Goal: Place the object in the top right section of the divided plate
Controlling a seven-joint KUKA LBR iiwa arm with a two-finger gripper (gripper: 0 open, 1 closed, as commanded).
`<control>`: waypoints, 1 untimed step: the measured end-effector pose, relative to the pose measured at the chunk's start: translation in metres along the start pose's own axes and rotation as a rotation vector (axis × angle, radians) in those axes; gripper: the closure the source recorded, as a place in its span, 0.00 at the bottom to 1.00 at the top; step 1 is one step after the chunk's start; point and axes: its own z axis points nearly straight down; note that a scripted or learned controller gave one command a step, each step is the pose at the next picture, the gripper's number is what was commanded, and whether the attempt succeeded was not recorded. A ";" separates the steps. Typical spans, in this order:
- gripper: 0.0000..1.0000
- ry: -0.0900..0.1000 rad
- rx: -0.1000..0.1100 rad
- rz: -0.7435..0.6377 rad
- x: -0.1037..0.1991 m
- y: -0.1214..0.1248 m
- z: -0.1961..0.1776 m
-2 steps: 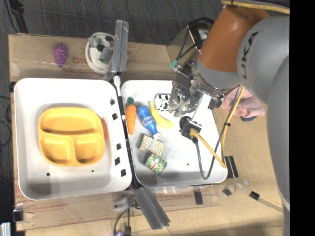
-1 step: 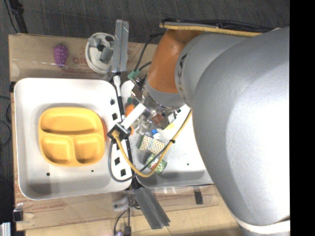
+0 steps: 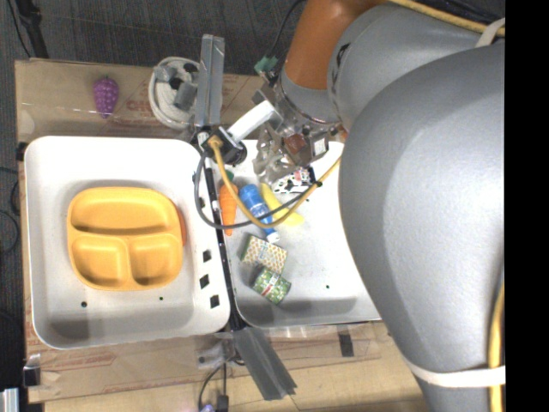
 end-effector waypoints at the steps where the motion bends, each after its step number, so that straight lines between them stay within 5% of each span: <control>1: 1.00 0.006 -0.004 0.214 -0.033 -0.012 -0.129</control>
